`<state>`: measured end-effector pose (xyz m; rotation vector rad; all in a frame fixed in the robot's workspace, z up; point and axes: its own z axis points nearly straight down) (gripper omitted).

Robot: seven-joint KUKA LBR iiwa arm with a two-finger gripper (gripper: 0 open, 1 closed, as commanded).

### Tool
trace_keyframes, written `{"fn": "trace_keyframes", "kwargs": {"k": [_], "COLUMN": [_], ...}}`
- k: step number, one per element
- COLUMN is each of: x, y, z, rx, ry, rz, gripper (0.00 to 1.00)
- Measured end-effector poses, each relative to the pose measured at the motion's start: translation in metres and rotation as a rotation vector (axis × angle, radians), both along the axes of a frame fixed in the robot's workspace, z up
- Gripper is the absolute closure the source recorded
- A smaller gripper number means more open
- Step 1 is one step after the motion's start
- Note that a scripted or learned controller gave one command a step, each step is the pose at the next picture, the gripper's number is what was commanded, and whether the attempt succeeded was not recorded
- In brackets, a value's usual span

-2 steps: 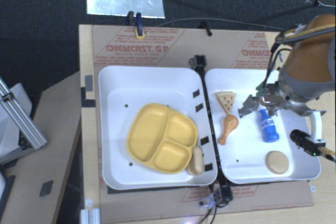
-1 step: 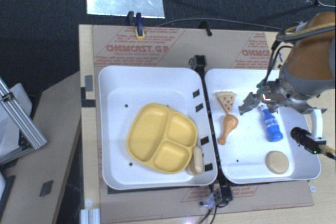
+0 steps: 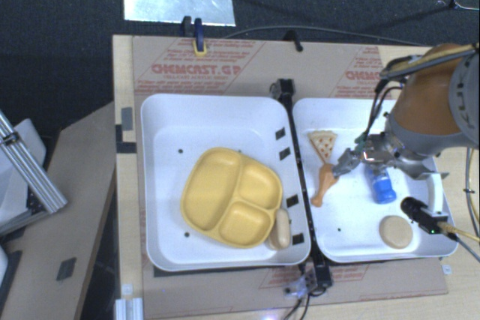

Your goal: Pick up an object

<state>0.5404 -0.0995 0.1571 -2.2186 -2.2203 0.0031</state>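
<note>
Left bin [image 3: 161, 161] holds a yellow divided tray [image 3: 229, 195] with 3 compartments, and a small beige bread-like piece [image 3: 281, 228] touches its lower right edge. Across the black divider [image 3: 296, 168], the right bin [image 3: 337, 247] holds 4 small items: a pizza-slice toy [image 3: 323, 144] near the top left, an orange-tan drumstick-like toy [image 3: 322, 185] just below it, a blue bottle-like object [image 3: 383, 187] near the middle, and a round beige cookie-like disc [image 3: 396, 231] near the lower right. The hand [image 3: 367, 156] hovers over the right bin, just above the blue object and right beside the drumstick toy; whether its fingers are apart or together cannot be told, and nothing shows between them. The blue object looks like the likeliest target: probably light, stiff plastic, smooth and a bit slippery, prone to rolling. Best taken across its narrow body at mid-length, not by its end.
</note>
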Motion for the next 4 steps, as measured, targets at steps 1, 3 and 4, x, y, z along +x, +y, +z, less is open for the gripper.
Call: {"fn": "trace_keyframes", "kwargs": {"k": [1, 3, 4], "x": [-0.006, -0.002, -0.002], "y": [-0.009, -0.008, -0.003], "z": [-0.050, -0.058, -0.014], "rx": [0.000, 0.000, -0.001], "ry": [0.001, -0.013, -0.008], "rz": [0.000, 0.003, 0.004], "gripper": [0.00, 1.00, 1.00]}}
